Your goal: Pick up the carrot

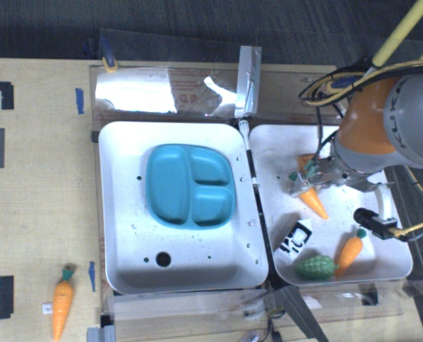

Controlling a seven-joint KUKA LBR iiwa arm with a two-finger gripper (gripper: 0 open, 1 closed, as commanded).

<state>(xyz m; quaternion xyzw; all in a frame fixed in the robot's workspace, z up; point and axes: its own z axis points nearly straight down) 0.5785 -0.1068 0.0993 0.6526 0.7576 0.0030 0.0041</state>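
Pale wooden table [33, 212] under two white bins, dark floor beyond. At the gripper [305, 180], low over the right bin [400, 266] toward its far edge: impossible to tell whether spread or pressed together, or whether pinching anything. Just beside it, perhaps touching, a carrot [313, 202], leafy end toward the gripper, tip pointing at the bin's near right corner. Further out, a second carrot [350, 252] by the near edge, next to a green vegetable [315, 266] and a black-and-white card [295, 239]. Probably light, stiff, smooth plastic, apt to roll or squirt out; best taken across the thick middle, crosswise to the taper.
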